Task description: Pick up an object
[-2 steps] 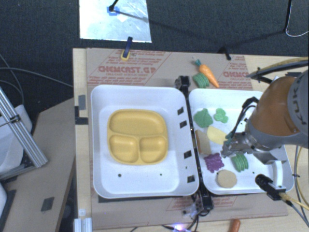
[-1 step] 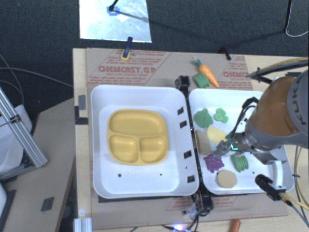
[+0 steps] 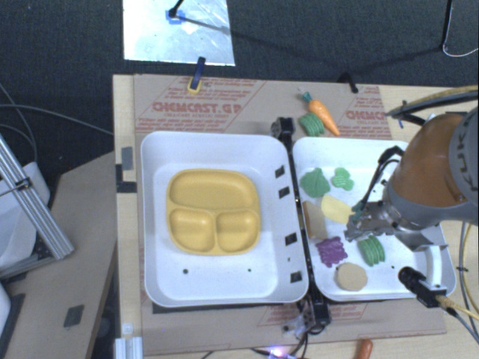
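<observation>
My gripper (image 3: 364, 227) hangs low over the right bin (image 3: 389, 149), near its middle. Just under and in front of it lies a green ridged piece (image 3: 372, 250). A yellow piece (image 3: 336, 209) sits right beside the gripper on its left. Around them lie a purple piece (image 3: 331, 251), a round tan piece (image 3: 351, 277), a brown stick-like piece (image 3: 313, 220), a leafy green piece (image 3: 315, 182) and a small green piece (image 3: 342, 177). Nothing can be seen held.
The left bin (image 3: 161, 163) holds a yellow divided plate (image 3: 213, 209). On the cardboard behind the bins lie a toy carrot (image 3: 323, 113) and a green piece (image 3: 311, 125). The arm's orange band (image 3: 426, 170) covers the right bin's right side.
</observation>
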Robot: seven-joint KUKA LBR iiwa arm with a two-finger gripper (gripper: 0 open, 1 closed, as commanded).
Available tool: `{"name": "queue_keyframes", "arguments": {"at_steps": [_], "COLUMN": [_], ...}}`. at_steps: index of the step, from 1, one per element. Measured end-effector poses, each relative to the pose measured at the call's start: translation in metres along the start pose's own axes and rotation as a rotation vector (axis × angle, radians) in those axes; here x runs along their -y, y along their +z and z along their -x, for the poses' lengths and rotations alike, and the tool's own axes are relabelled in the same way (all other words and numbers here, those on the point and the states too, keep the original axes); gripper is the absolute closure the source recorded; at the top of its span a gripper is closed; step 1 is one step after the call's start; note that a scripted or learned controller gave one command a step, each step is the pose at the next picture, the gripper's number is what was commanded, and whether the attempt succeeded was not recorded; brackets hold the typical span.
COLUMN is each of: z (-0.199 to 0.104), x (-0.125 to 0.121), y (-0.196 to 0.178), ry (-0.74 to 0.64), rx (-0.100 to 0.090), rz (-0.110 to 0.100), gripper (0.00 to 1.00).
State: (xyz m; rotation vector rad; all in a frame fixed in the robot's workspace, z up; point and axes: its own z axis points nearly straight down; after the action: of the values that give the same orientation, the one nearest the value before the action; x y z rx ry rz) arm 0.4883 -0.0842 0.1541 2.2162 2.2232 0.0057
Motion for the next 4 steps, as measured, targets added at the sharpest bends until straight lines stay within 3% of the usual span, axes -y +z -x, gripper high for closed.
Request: {"name": "queue_keyframes", "arguments": {"at_steps": [1,2,3,4], "z": [0.0,0.0,0.0,-0.001], "x": [0.0,-0.001,-0.001,-0.002], "y": [0.0,-0.01,-0.01,-0.02], "ry": [0.001,-0.002,0.0,-0.003], "rx": [0.0,0.0,0.0,-0.001], "rz": [0.0,0.002,0.001,0.004], "gripper": [0.0,1.0,0.0,1.0]}}
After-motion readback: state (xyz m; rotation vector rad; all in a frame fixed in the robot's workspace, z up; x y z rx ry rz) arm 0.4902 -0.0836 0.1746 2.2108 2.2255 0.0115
